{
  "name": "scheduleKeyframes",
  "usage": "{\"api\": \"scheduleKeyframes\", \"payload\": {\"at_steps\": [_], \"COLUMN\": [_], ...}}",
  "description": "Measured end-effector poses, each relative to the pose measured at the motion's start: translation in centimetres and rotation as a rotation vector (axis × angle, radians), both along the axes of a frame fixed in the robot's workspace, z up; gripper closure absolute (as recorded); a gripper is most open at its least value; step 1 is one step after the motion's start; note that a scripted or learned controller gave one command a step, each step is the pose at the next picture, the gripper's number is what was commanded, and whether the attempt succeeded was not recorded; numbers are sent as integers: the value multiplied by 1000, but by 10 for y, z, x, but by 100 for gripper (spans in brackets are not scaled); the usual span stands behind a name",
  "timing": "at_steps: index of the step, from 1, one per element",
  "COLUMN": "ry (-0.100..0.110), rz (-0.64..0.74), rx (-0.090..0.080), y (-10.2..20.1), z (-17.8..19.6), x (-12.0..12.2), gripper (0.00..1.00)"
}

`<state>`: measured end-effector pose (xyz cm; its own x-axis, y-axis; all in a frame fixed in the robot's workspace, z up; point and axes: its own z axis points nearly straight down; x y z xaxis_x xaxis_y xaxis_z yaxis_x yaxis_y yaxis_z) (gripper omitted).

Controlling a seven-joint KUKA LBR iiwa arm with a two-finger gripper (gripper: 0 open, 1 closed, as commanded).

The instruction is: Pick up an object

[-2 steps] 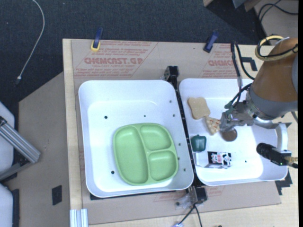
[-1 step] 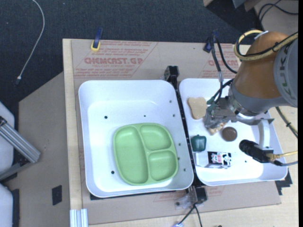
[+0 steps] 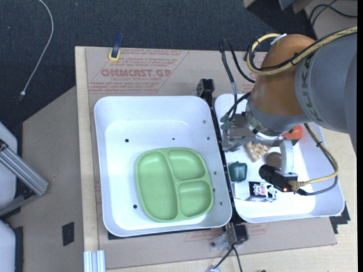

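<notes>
My gripper (image 3: 237,136) hangs over the left side of the right bin (image 3: 295,208), largely hidden under the grey and orange wrist. Just below it lies a small dark green object (image 3: 238,170), close to the bin's left wall. A tan ridged object (image 3: 258,149) lies just right of the gripper. A brown rounded thing (image 3: 273,158) sits beside it, and an orange piece (image 3: 293,132) peeks out from under the arm. A small white card with dark print (image 3: 258,190) rests nearer the front. I see nothing between the fingers.
The left bin (image 3: 113,123) holds a pale green divided plate (image 3: 173,183) toward its front. A black clamp (image 3: 205,87) sits at the top of the divider between the bins. The arm covers the back of the right bin.
</notes>
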<state>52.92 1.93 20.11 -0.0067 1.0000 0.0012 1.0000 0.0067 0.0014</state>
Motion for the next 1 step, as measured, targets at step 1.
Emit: {"api": "scheduleKeyframes", "payload": {"at_steps": [1], "ry": [0], "rz": [0], "rx": [1], "y": [55], "z": [11], "x": [2], "gripper": [100]}}
